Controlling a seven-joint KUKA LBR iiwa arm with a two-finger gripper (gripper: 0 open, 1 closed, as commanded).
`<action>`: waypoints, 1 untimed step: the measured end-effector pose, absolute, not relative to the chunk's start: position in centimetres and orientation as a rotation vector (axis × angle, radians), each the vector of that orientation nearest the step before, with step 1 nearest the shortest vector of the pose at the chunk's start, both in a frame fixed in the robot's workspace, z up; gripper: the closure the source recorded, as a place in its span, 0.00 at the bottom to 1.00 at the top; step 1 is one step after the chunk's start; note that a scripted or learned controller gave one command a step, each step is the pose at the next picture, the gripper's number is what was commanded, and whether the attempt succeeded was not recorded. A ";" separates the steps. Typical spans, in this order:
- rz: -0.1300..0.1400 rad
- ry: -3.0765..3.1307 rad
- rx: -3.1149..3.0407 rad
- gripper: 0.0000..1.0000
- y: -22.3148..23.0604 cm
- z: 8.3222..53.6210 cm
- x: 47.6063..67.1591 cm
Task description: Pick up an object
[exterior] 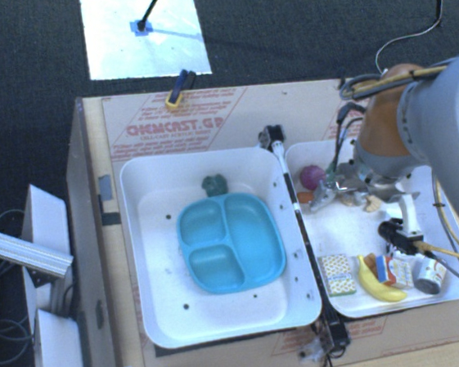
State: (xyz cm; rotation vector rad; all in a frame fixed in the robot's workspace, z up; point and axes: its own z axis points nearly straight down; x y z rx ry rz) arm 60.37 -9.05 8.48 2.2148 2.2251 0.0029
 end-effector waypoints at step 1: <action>0.002 2.225 2.214 0.00 -8.5 8.5 65.2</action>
